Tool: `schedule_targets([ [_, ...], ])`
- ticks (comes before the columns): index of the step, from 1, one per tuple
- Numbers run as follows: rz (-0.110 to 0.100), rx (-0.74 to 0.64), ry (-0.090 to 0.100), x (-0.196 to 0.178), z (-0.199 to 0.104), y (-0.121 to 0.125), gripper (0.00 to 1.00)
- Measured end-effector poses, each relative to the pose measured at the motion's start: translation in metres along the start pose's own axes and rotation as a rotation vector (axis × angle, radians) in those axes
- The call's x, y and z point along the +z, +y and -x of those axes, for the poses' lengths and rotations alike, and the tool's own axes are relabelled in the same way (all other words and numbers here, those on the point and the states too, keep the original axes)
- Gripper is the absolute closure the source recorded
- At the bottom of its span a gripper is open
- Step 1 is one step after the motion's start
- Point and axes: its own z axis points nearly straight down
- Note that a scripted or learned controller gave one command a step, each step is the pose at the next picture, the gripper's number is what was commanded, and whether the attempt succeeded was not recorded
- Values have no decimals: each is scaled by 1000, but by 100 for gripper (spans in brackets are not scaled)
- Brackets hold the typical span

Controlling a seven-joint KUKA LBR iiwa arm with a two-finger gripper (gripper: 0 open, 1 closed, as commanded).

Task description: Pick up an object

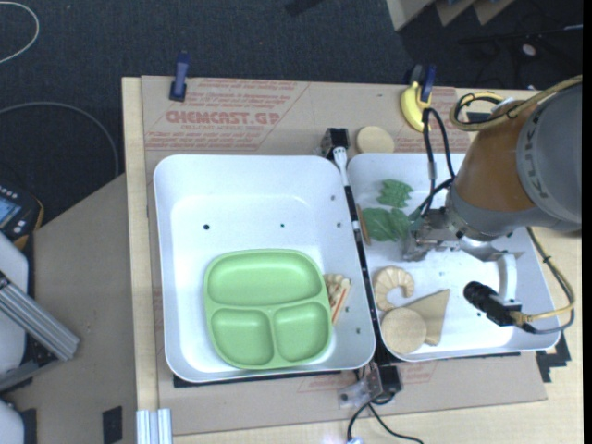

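My gripper point(416, 244) reaches down into the right bin point(527, 340), at its middle left. It hangs just right of a dark green leafy piece point(381, 222), with a second green leafy piece point(396, 192) behind that. In front of the gripper lie a pale croissant-shaped piece point(395, 285), a tan wedge point(435, 307) and a round tan disc point(403, 330). I see nothing held in the gripper.
The left bin point(240, 192) holds a green divided plate point(268, 307) and a small tan piece point(338, 290) against the plate's right side. Behind the bins, a yellow object point(413, 107) and a round tan disc point(375, 140) rest on the board. The arm's bulk covers the right bin's far right.
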Motion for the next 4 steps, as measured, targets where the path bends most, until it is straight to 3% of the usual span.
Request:
schedule_targets([
  [1,14,-10,2,-111,-64,48,100],
  [2,-12,-5,4,-88,-110,-33,100],
  [3,0,-6,2,-145,-145,-74,100],
  [4,0,-2,1,-153,-143,-72,100],
])
